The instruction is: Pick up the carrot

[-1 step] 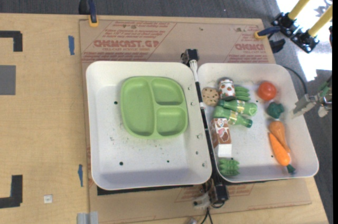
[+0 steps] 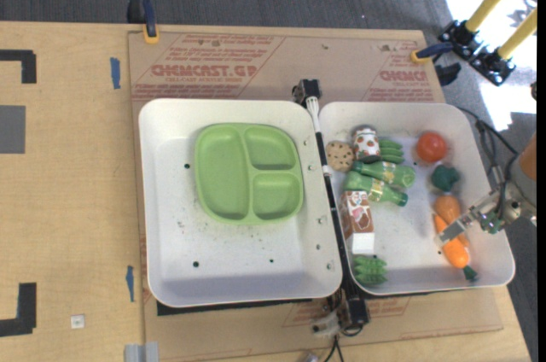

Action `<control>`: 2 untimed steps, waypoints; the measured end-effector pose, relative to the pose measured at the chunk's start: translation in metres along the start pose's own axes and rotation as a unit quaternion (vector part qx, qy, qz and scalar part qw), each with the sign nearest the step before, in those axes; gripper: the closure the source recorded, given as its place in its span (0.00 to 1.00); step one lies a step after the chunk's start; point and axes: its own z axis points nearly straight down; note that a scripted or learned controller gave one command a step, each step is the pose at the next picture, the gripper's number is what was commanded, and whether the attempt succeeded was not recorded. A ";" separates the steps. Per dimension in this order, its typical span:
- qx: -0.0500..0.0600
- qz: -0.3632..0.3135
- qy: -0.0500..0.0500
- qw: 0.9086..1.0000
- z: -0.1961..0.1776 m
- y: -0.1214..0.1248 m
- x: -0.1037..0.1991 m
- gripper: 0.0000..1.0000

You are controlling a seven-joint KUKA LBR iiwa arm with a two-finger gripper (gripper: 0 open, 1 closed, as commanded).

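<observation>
Nearest, in the right bin's (image 2: 409, 283) front right corner: carrot (image 2: 455, 248), orange, lying lengthwise with its green end toward the rim. Gripper (image 2: 463, 226) directly over its upper half, fingers touching or just above; whether spread or pinching, cannot tell. Left of that: a brown packet (image 2: 358, 215), green bottles (image 2: 380, 181), a cookie (image 2: 339, 154). Farther back: a tomato (image 2: 432, 146). Left bin (image 2: 171, 266): a green plate (image 2: 248, 172).

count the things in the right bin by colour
Right bin, by main colour:
Orange: 2, the carrot and an orange piece above it
Red: 1, the tomato
Green: 4, two bottles, a dark green piece, a leafy piece
Brown: 2, the cookie and a brown packet
White and red: 1, a small jar
Total: 10
</observation>
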 end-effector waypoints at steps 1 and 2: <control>0.000 0.090 0.000 0.996 0.032 0.015 0.011 0.00; -0.005 0.090 -0.002 0.996 0.020 0.019 0.011 1.00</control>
